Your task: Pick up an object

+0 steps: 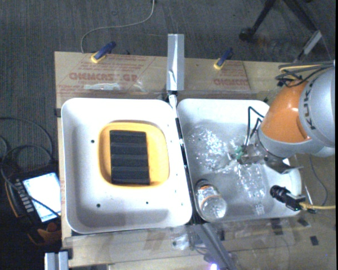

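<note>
Here the grey-and-orange arm's gripper (245, 153) sinks among crinkled clear plastic bottles (211, 145) mid right-hand white bin (259, 107); finger state untellable; best centre on one bottle before clamping

Grey carpet (56, 16) (chair base (276, 4) above)

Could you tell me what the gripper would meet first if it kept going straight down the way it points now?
Most likely the crumpled clear plastic lying in the right bin, since the gripper hangs at that plastic's right edge. Depth is hard to judge from above, so it could reach the bin floor just beside it instead.
</note>
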### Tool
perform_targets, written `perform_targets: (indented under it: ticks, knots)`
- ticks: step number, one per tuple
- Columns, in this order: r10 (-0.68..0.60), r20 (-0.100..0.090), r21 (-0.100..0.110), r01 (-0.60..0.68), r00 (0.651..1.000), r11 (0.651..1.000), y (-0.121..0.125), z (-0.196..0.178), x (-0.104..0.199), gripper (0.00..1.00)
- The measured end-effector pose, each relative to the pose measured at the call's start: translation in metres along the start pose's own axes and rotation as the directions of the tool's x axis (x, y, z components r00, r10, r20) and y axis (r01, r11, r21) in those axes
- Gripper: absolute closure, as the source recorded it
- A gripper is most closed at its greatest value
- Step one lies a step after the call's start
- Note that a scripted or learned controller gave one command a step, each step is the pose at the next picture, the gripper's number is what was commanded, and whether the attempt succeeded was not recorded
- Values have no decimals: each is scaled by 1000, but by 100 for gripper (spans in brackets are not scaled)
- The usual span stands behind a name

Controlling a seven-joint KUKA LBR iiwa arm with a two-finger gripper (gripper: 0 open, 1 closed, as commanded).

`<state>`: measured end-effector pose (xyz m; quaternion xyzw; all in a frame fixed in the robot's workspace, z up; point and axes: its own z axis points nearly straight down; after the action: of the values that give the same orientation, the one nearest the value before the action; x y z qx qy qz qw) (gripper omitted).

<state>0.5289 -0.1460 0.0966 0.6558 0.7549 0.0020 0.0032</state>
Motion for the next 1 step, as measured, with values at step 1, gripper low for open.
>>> perform_targets:
  ticks: [1]
  knots:
    - [-1,-3,1,1,1000,1000,0,-9,1,100]
